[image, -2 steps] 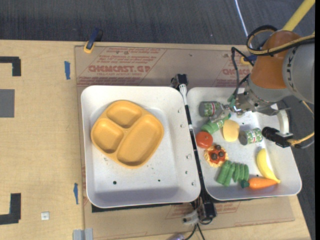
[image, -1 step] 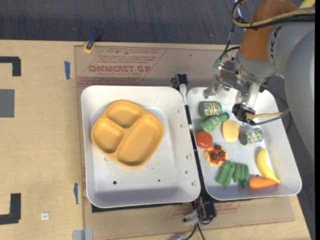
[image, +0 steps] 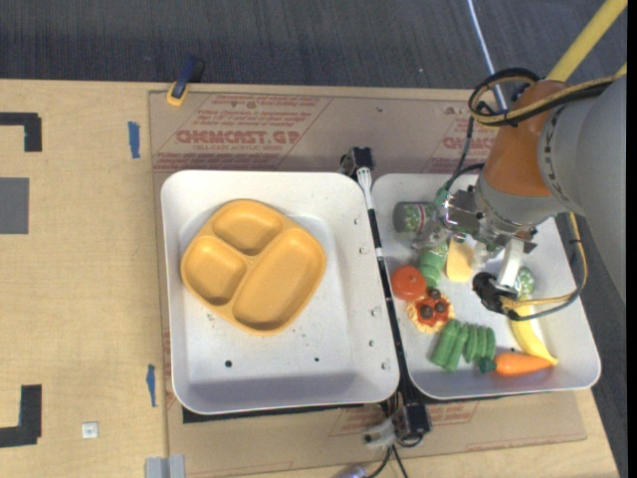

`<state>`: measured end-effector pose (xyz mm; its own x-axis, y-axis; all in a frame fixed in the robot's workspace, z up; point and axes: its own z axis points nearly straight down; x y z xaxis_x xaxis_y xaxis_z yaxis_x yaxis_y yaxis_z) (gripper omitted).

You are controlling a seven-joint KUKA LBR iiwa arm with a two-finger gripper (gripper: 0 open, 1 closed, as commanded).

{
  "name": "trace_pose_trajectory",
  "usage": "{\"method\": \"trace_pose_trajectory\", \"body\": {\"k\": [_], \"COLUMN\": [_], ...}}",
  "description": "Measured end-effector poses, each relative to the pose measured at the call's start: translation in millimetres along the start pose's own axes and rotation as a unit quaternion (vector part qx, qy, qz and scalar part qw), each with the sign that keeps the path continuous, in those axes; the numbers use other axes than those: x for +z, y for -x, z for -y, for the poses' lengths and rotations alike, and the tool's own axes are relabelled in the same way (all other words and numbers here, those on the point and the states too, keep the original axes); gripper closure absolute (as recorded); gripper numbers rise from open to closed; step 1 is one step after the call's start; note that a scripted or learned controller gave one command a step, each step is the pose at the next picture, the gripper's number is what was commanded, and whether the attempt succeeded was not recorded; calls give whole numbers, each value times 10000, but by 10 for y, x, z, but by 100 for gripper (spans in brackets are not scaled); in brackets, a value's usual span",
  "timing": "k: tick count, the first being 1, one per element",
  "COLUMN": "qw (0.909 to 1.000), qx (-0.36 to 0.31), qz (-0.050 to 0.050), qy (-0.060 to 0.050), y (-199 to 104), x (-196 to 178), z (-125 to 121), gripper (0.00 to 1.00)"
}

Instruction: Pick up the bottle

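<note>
A small green and grey bottle (image: 409, 215) lies on its side at the far left of the right bin (image: 582, 366). My gripper (image: 470, 239) hangs low over that bin's upper middle, just right of the bottle and close to it. The orange-banded wrist (image: 515, 162) above hides part of the gripper. Directly beneath the gripper sit a green toy piece (image: 434, 263) and a pale yellow wedge (image: 459, 263). I see nothing lifted off the bin floor.
The right bin also holds a tomato (image: 408, 283), a small berry tart (image: 432, 310), green beans (image: 463, 345), a carrot (image: 523, 363), a banana (image: 532, 335) and a broccoli piece (image: 524, 281). A yellow divided tray (image: 253, 264) lies in the left bin (image: 199, 366).
</note>
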<state>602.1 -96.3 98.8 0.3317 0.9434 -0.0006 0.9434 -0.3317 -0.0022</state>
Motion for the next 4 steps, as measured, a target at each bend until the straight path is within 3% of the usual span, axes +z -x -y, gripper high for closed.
{"method": "trace_pose_trajectory", "body": {"k": [1, 2, 3, 4], "qw": [10000, 9973, 9973, 9952], "qx": [6, 734, 734, 978], "qz": [4, -6, -3, -2], "qy": [62, 11, 6, -7], "y": [6, -290, -288, -652], "x": [-155, -1473, -1469, -852], "z": [-40, 500, 503, 657], "gripper": [100, 100, 0, 0]}}
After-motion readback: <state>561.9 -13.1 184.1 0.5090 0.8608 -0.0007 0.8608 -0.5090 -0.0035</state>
